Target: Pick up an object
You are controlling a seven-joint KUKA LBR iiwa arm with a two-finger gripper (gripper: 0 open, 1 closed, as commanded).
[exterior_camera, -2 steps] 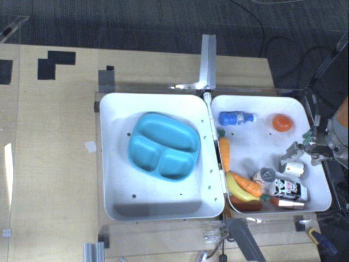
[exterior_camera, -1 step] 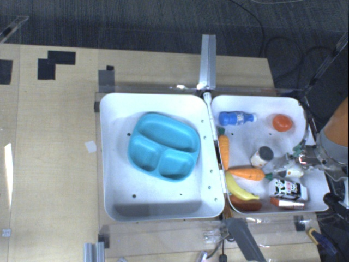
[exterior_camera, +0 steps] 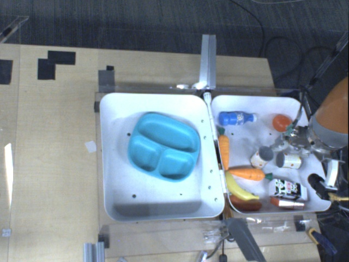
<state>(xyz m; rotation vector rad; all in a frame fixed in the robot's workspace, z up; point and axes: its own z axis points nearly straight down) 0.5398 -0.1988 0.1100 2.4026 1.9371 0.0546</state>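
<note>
Broadly, the surface carries two white bins set side by side. The left bin holds a blue tray with compartments, lying near its centre. The right bin holds all the loose objects. My arm enters over the right bin's right edge, and my fingers hang above the right half of that bin. The view is too cluttered there for me to tell whether they are open or closed, and I see nothing held between them.

Contents of the right bin:
- A banana lies at the near left corner.
- A carrot lies across just above the banana.
- A second carrot lies along the left edge.
- A blue bottle lies on its side at the far left corner.
- A black-and-white box sits near the near edge.
- An orange ball sits toward the far edge.

The nearest candidate is a white cylinder. It lies just on the near-edge side of my fingers, with its long axis running left to right. A grey-capped piece lies just beside it to the left.

In my judgement the coming move turns on a short shift toward the near edge. The grip should close across the cylinder's short width. Room is tight, with the grey-capped piece to the left and the box behind. The right wall is close, so a crowded grasp is the risk.
</note>
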